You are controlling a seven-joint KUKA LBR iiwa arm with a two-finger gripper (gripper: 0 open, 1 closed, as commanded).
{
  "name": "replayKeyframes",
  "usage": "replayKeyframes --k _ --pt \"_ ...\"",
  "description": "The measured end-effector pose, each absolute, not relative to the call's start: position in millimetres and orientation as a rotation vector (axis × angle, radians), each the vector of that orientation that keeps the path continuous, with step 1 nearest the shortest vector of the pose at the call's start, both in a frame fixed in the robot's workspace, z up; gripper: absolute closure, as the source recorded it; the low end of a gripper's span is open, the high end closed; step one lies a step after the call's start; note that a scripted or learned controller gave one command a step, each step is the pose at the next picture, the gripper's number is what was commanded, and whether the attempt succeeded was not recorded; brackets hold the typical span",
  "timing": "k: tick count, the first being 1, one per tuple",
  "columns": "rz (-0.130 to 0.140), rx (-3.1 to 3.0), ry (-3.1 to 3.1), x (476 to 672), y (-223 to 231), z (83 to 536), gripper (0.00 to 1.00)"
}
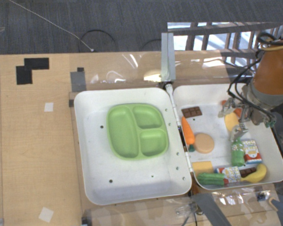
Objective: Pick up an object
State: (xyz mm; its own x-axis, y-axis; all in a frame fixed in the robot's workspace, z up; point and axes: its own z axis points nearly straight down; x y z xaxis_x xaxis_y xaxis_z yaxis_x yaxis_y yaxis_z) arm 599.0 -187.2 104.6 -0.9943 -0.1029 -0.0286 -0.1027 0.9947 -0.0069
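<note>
The pincer (240,121) hangs over the yellow toy (231,122) near the right bin's (280,165) far edge; I cannot tell its state. The toy looks light and smooth, so grab its middle.

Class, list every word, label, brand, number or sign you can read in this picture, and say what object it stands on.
None can be read.
Small carton in the right bin: coloured print, too small and blurred to read.
Wrapped packet beside the banana: markings blurred, unreadable.
Green divided plate, left bin: no text seen.
</note>
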Motion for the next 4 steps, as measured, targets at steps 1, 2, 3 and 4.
replayKeyframes --k 1,2,3,4 --pt "-0.003 -0.097 3.128 599.7 -181 89 0.00" --pt "-0.009 -0.105 3.110 605.2 -180 105 1.00" --pt "-0.008 -0.107 3.111 604.8 -179 104 0.00" --pt "-0.003 -0.153 3.124 592.4 -184 89 0.00"
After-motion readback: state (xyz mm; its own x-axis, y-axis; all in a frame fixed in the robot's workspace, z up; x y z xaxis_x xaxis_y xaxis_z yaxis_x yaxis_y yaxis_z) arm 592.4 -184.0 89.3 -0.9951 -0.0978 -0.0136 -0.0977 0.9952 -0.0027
